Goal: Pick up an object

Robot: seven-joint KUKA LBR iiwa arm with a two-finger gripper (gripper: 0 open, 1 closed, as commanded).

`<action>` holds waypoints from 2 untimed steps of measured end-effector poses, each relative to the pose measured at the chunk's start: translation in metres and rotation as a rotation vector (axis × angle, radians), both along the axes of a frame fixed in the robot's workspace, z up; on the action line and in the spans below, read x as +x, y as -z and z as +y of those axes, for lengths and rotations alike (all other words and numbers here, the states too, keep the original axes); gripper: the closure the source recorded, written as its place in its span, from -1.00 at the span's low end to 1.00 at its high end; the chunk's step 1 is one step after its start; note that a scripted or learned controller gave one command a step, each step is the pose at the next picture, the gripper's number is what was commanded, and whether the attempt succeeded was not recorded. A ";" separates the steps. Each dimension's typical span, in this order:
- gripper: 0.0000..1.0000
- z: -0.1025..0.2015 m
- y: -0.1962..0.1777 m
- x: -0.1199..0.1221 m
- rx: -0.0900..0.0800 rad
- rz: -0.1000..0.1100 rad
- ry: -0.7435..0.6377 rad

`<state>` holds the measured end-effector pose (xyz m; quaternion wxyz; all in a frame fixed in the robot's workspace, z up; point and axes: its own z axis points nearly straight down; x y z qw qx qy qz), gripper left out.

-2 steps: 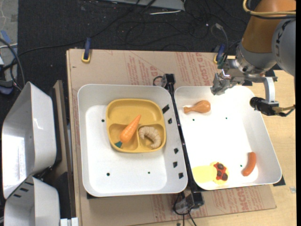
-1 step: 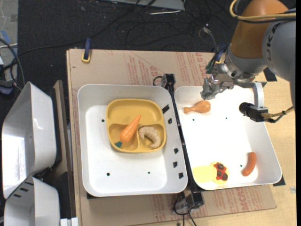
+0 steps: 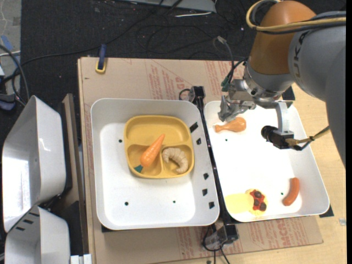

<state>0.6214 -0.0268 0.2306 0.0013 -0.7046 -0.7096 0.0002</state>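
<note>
My hand (image 3: pixel 227 114) is in the far left corner of the right bin (image 3: pixel 258 164), close to the wall it shares with the left bin (image 3: pixel 110 147). From this angle I cannot tell how far my hand is open, and I see nothing in its grip.

A drumstick (image 3: pixel 233 126) lies just below my hand in the picture, flat on the bin floor. Its thin end points toward the shared wall. I cannot tell whether my hand touches it.

Well apart from it, a sausage (image 3: pixel 291 192) lies at a slant in the near right corner of the same bin. A yellow slice (image 3: pixel 241 202) with red and dark bits on one end lies along the near wall.

In the left bin sits a yellow plate (image 3: pixel 132 128) with compartments. A carrot (image 3: pixel 152 150) lies on it at a slant, its thick end in the near left compartment and its tip reaching up toward the middle. A pale shrimp (image 3: pixel 177 158) curls in the near right compartment, just beside the carrot.

Both bins rest side by side on the brown counter (image 3: pixel 165 76).
</note>
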 end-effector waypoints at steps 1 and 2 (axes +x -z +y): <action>1.00 0.046 0.011 -0.023 -0.001 0.002 0.001; 1.00 0.094 0.016 -0.055 -0.001 0.002 0.000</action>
